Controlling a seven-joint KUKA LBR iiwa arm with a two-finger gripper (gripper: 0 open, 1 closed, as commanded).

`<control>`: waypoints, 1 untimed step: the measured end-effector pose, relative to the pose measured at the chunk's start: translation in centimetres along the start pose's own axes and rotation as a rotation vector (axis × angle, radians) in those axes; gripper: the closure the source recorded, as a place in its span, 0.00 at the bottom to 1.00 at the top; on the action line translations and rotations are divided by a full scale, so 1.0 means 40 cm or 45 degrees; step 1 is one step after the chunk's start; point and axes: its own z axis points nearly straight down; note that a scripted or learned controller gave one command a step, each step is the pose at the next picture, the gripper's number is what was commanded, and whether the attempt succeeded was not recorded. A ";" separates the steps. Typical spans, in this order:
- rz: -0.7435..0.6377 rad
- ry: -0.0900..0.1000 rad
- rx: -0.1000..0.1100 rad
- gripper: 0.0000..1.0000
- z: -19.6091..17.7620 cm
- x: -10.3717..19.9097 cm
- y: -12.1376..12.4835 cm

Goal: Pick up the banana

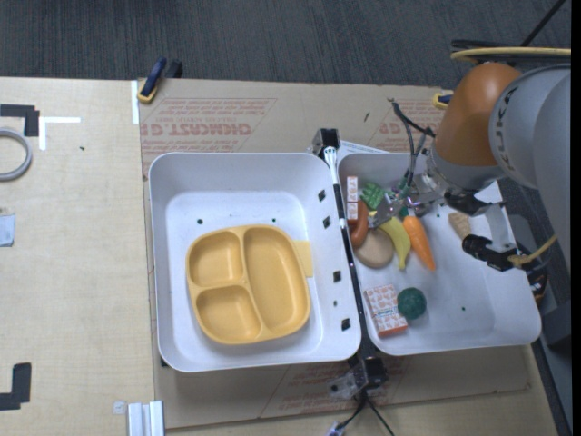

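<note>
The smooth yellow divided plate (pixel 247 282) lay in the left bin (pixel 172 243). In the right bin (pixel 490 321), the curved, glossy yellow banana (pixel 398 241) rested between a tapered orange carrot (pixel 419 242) and a rounded potato (pixel 373 250). The gripper (pixel 402 203) hovered just above; its grip could not be told.

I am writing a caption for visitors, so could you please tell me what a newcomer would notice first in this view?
The eye goes first to the big yellow divided plate lying in the left bin. Next comes the grey arm with its orange band reaching in from the right, its gripper down among a cluster of toy food in the right bin: a banana, a carrot and a potato.
</note>
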 end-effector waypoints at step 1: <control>0.002 0.004 0.002 1.00 -0.019 0.003 -0.001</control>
